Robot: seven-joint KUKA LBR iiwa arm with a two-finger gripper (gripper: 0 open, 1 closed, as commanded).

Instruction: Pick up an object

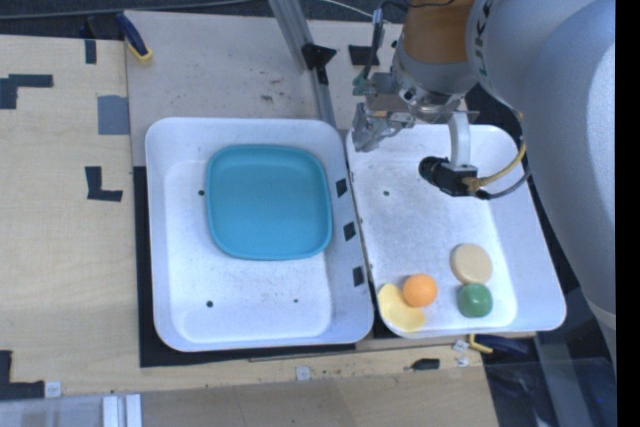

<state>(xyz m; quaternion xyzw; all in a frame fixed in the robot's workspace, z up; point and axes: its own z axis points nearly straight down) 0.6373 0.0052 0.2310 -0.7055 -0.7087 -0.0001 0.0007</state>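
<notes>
Tool (368, 137) fingertips indistinct over right bin's (500, 215) far-left corner.

One fixed camera overlooks both bins (160, 215) obliquely.

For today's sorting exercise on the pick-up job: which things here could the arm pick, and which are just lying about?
Part of the job:
- hand
- orange ball
- green ball
- beige round piece
- yellow piece
- blue plate

Lying about:
- left bin
- right bin
- yellow-and-blue clamp
</notes>
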